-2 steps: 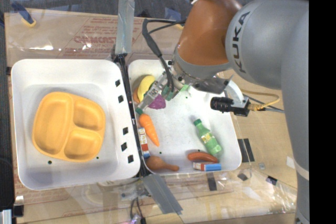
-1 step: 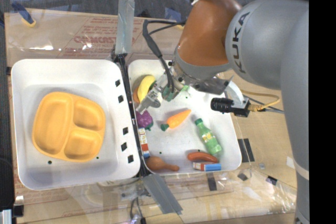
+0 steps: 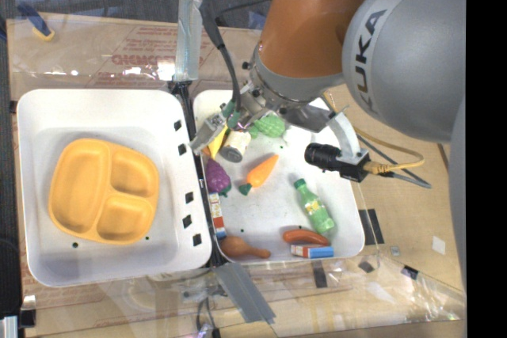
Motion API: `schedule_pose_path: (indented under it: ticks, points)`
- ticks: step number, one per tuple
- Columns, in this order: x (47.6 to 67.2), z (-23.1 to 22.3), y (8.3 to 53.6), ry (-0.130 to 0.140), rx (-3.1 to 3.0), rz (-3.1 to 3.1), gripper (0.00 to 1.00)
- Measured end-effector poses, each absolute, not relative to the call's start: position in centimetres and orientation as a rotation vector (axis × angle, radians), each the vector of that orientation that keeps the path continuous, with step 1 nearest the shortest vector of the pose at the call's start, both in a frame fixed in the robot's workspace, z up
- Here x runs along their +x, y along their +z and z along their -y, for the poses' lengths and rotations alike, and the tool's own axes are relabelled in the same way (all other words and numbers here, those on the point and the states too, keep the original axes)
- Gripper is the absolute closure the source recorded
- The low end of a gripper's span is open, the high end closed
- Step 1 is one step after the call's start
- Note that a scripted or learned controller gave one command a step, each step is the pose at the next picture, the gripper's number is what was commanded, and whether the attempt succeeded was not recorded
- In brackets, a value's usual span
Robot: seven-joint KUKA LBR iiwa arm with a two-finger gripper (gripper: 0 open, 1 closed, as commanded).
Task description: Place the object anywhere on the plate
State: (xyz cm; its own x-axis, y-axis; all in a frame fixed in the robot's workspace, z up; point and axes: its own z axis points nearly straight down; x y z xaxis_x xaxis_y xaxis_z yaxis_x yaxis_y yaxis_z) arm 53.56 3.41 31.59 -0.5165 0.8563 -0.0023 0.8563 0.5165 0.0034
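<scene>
A yellow plate (image 3: 103,190) with three compartments lies in the left bin (image 3: 47,111). My gripper (image 3: 237,119) hangs low over the upper left corner of the right bin (image 3: 348,237), mostly hidden under the orange wrist band. Just below it lie a small white and grey cylinder (image 3: 234,146), a yellow item (image 3: 215,141) and a green bumpy item (image 3: 270,125). Nothing is visibly held. The gripper is well to the right of the plate, across the wall between the bins.
The right bin also holds an orange carrot (image 3: 261,172), a purple eggplant (image 3: 217,177), a green bottle (image 3: 314,206), a brown drumstick (image 3: 242,249), a red sausage (image 3: 306,236) and a small box (image 3: 311,252). The big arm covers the bin's upper right.
</scene>
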Motion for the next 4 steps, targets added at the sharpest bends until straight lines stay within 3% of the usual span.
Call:
schedule_pose_path:
  ticks: [1,2,3,4]
  points:
    - [53.6,-3.5,32.6,0.001,1.531,-2.738,1.0]
    - [53.0,-10.9,26.5,-0.005,1.291,-2.868,1.0]
    - [53.0,-10.8,26.7,-0.003,1.291,-2.865,0.0]
    - [53.1,-10.9,27.7,-0.003,1.286,-2.867,1.0]
